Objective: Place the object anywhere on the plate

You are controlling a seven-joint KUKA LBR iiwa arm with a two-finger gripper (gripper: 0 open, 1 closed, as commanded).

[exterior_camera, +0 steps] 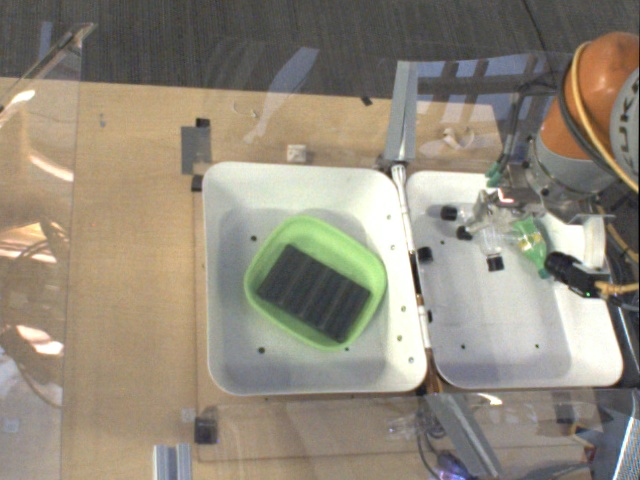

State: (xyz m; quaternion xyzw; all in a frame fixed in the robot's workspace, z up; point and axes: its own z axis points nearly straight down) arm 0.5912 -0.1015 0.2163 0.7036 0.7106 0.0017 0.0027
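A lime-green plate (262, 264) lies tilted in the left bin (225, 348), a little left of that bin's centre. A dark, ribbed rectangular object (312, 290) rests flat on the plate and covers most of its floor. My gripper (478, 230) hangs over the upper part of the right bin (500, 348), well to the right of the plate and apart from the dark object. A small green piece (530, 243) sits close beside the gripper on its right; I cannot tell whether it is a loose item or part of the tool.
A raised divider (408, 268) runs between the two bins. The grey arm with its orange band (600, 78) reaches in from the upper right, with a black cable (580, 273) trailing over the right bin. A metal post (402, 108) stands behind the bins.
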